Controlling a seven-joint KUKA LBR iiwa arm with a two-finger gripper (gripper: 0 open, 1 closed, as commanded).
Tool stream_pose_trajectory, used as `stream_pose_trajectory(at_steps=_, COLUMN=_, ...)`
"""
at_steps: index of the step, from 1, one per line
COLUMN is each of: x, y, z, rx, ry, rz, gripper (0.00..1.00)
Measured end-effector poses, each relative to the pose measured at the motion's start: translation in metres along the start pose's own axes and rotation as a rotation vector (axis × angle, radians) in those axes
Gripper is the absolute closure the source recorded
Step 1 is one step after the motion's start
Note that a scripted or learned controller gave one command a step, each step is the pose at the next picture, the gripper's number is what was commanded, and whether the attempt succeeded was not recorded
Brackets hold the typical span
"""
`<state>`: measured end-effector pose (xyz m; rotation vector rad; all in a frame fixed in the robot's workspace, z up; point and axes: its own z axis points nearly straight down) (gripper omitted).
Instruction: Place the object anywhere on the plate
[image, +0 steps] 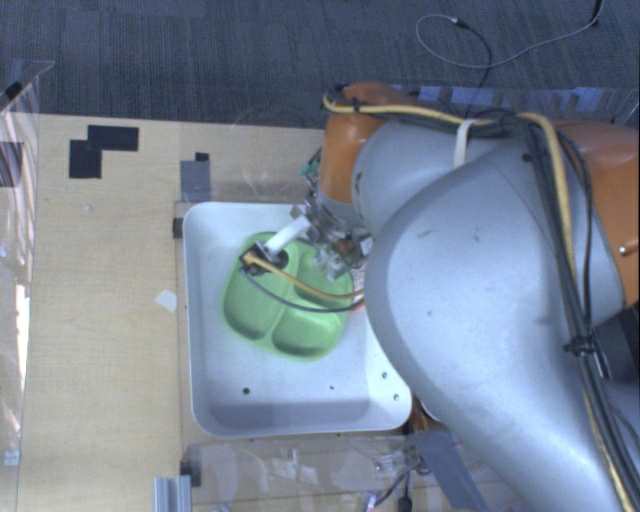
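**Robot arm hanging over green plate in white bin**

A grey robot arm is reaching in from the right and taking up most of that side of the view, its orange band showing near the far edge of the worktop. Its tool is hanging over the far right part of a green plate, at or just above the plate's rim. From this angle it cannot be told whether the tool is open or closed, or whether it is carrying anything. The plate, moulded into compartments, is lying flat in a shallow white bin, nearer the bin's far wall than its near one. Bare white floor is showing along the bin's near and left sides. The bin is sitting on the pale wooden worktop, where black tape marks are showing near the far left corner. Beyond the worktop, a thin cable is looping across dark carpet.
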<state>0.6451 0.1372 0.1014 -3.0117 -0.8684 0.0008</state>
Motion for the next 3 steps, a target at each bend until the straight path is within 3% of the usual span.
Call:
stream_pose_trajectory(at_steps=1, x=0.001, y=-0.003, z=-0.001, rx=0.005, ry=-0.001, rz=-0.002, gripper=0.0)
stream_pose_trajectory(at_steps=2, x=0.003, y=-0.002, z=-0.012, rx=0.0, ry=0.007, rz=-0.005, gripper=1.0)
stream_pose_trajectory(at_steps=3, x=0.0, y=0.02, z=-0.043, rx=-0.008, ry=0.002, rz=-0.095, gripper=1.0)
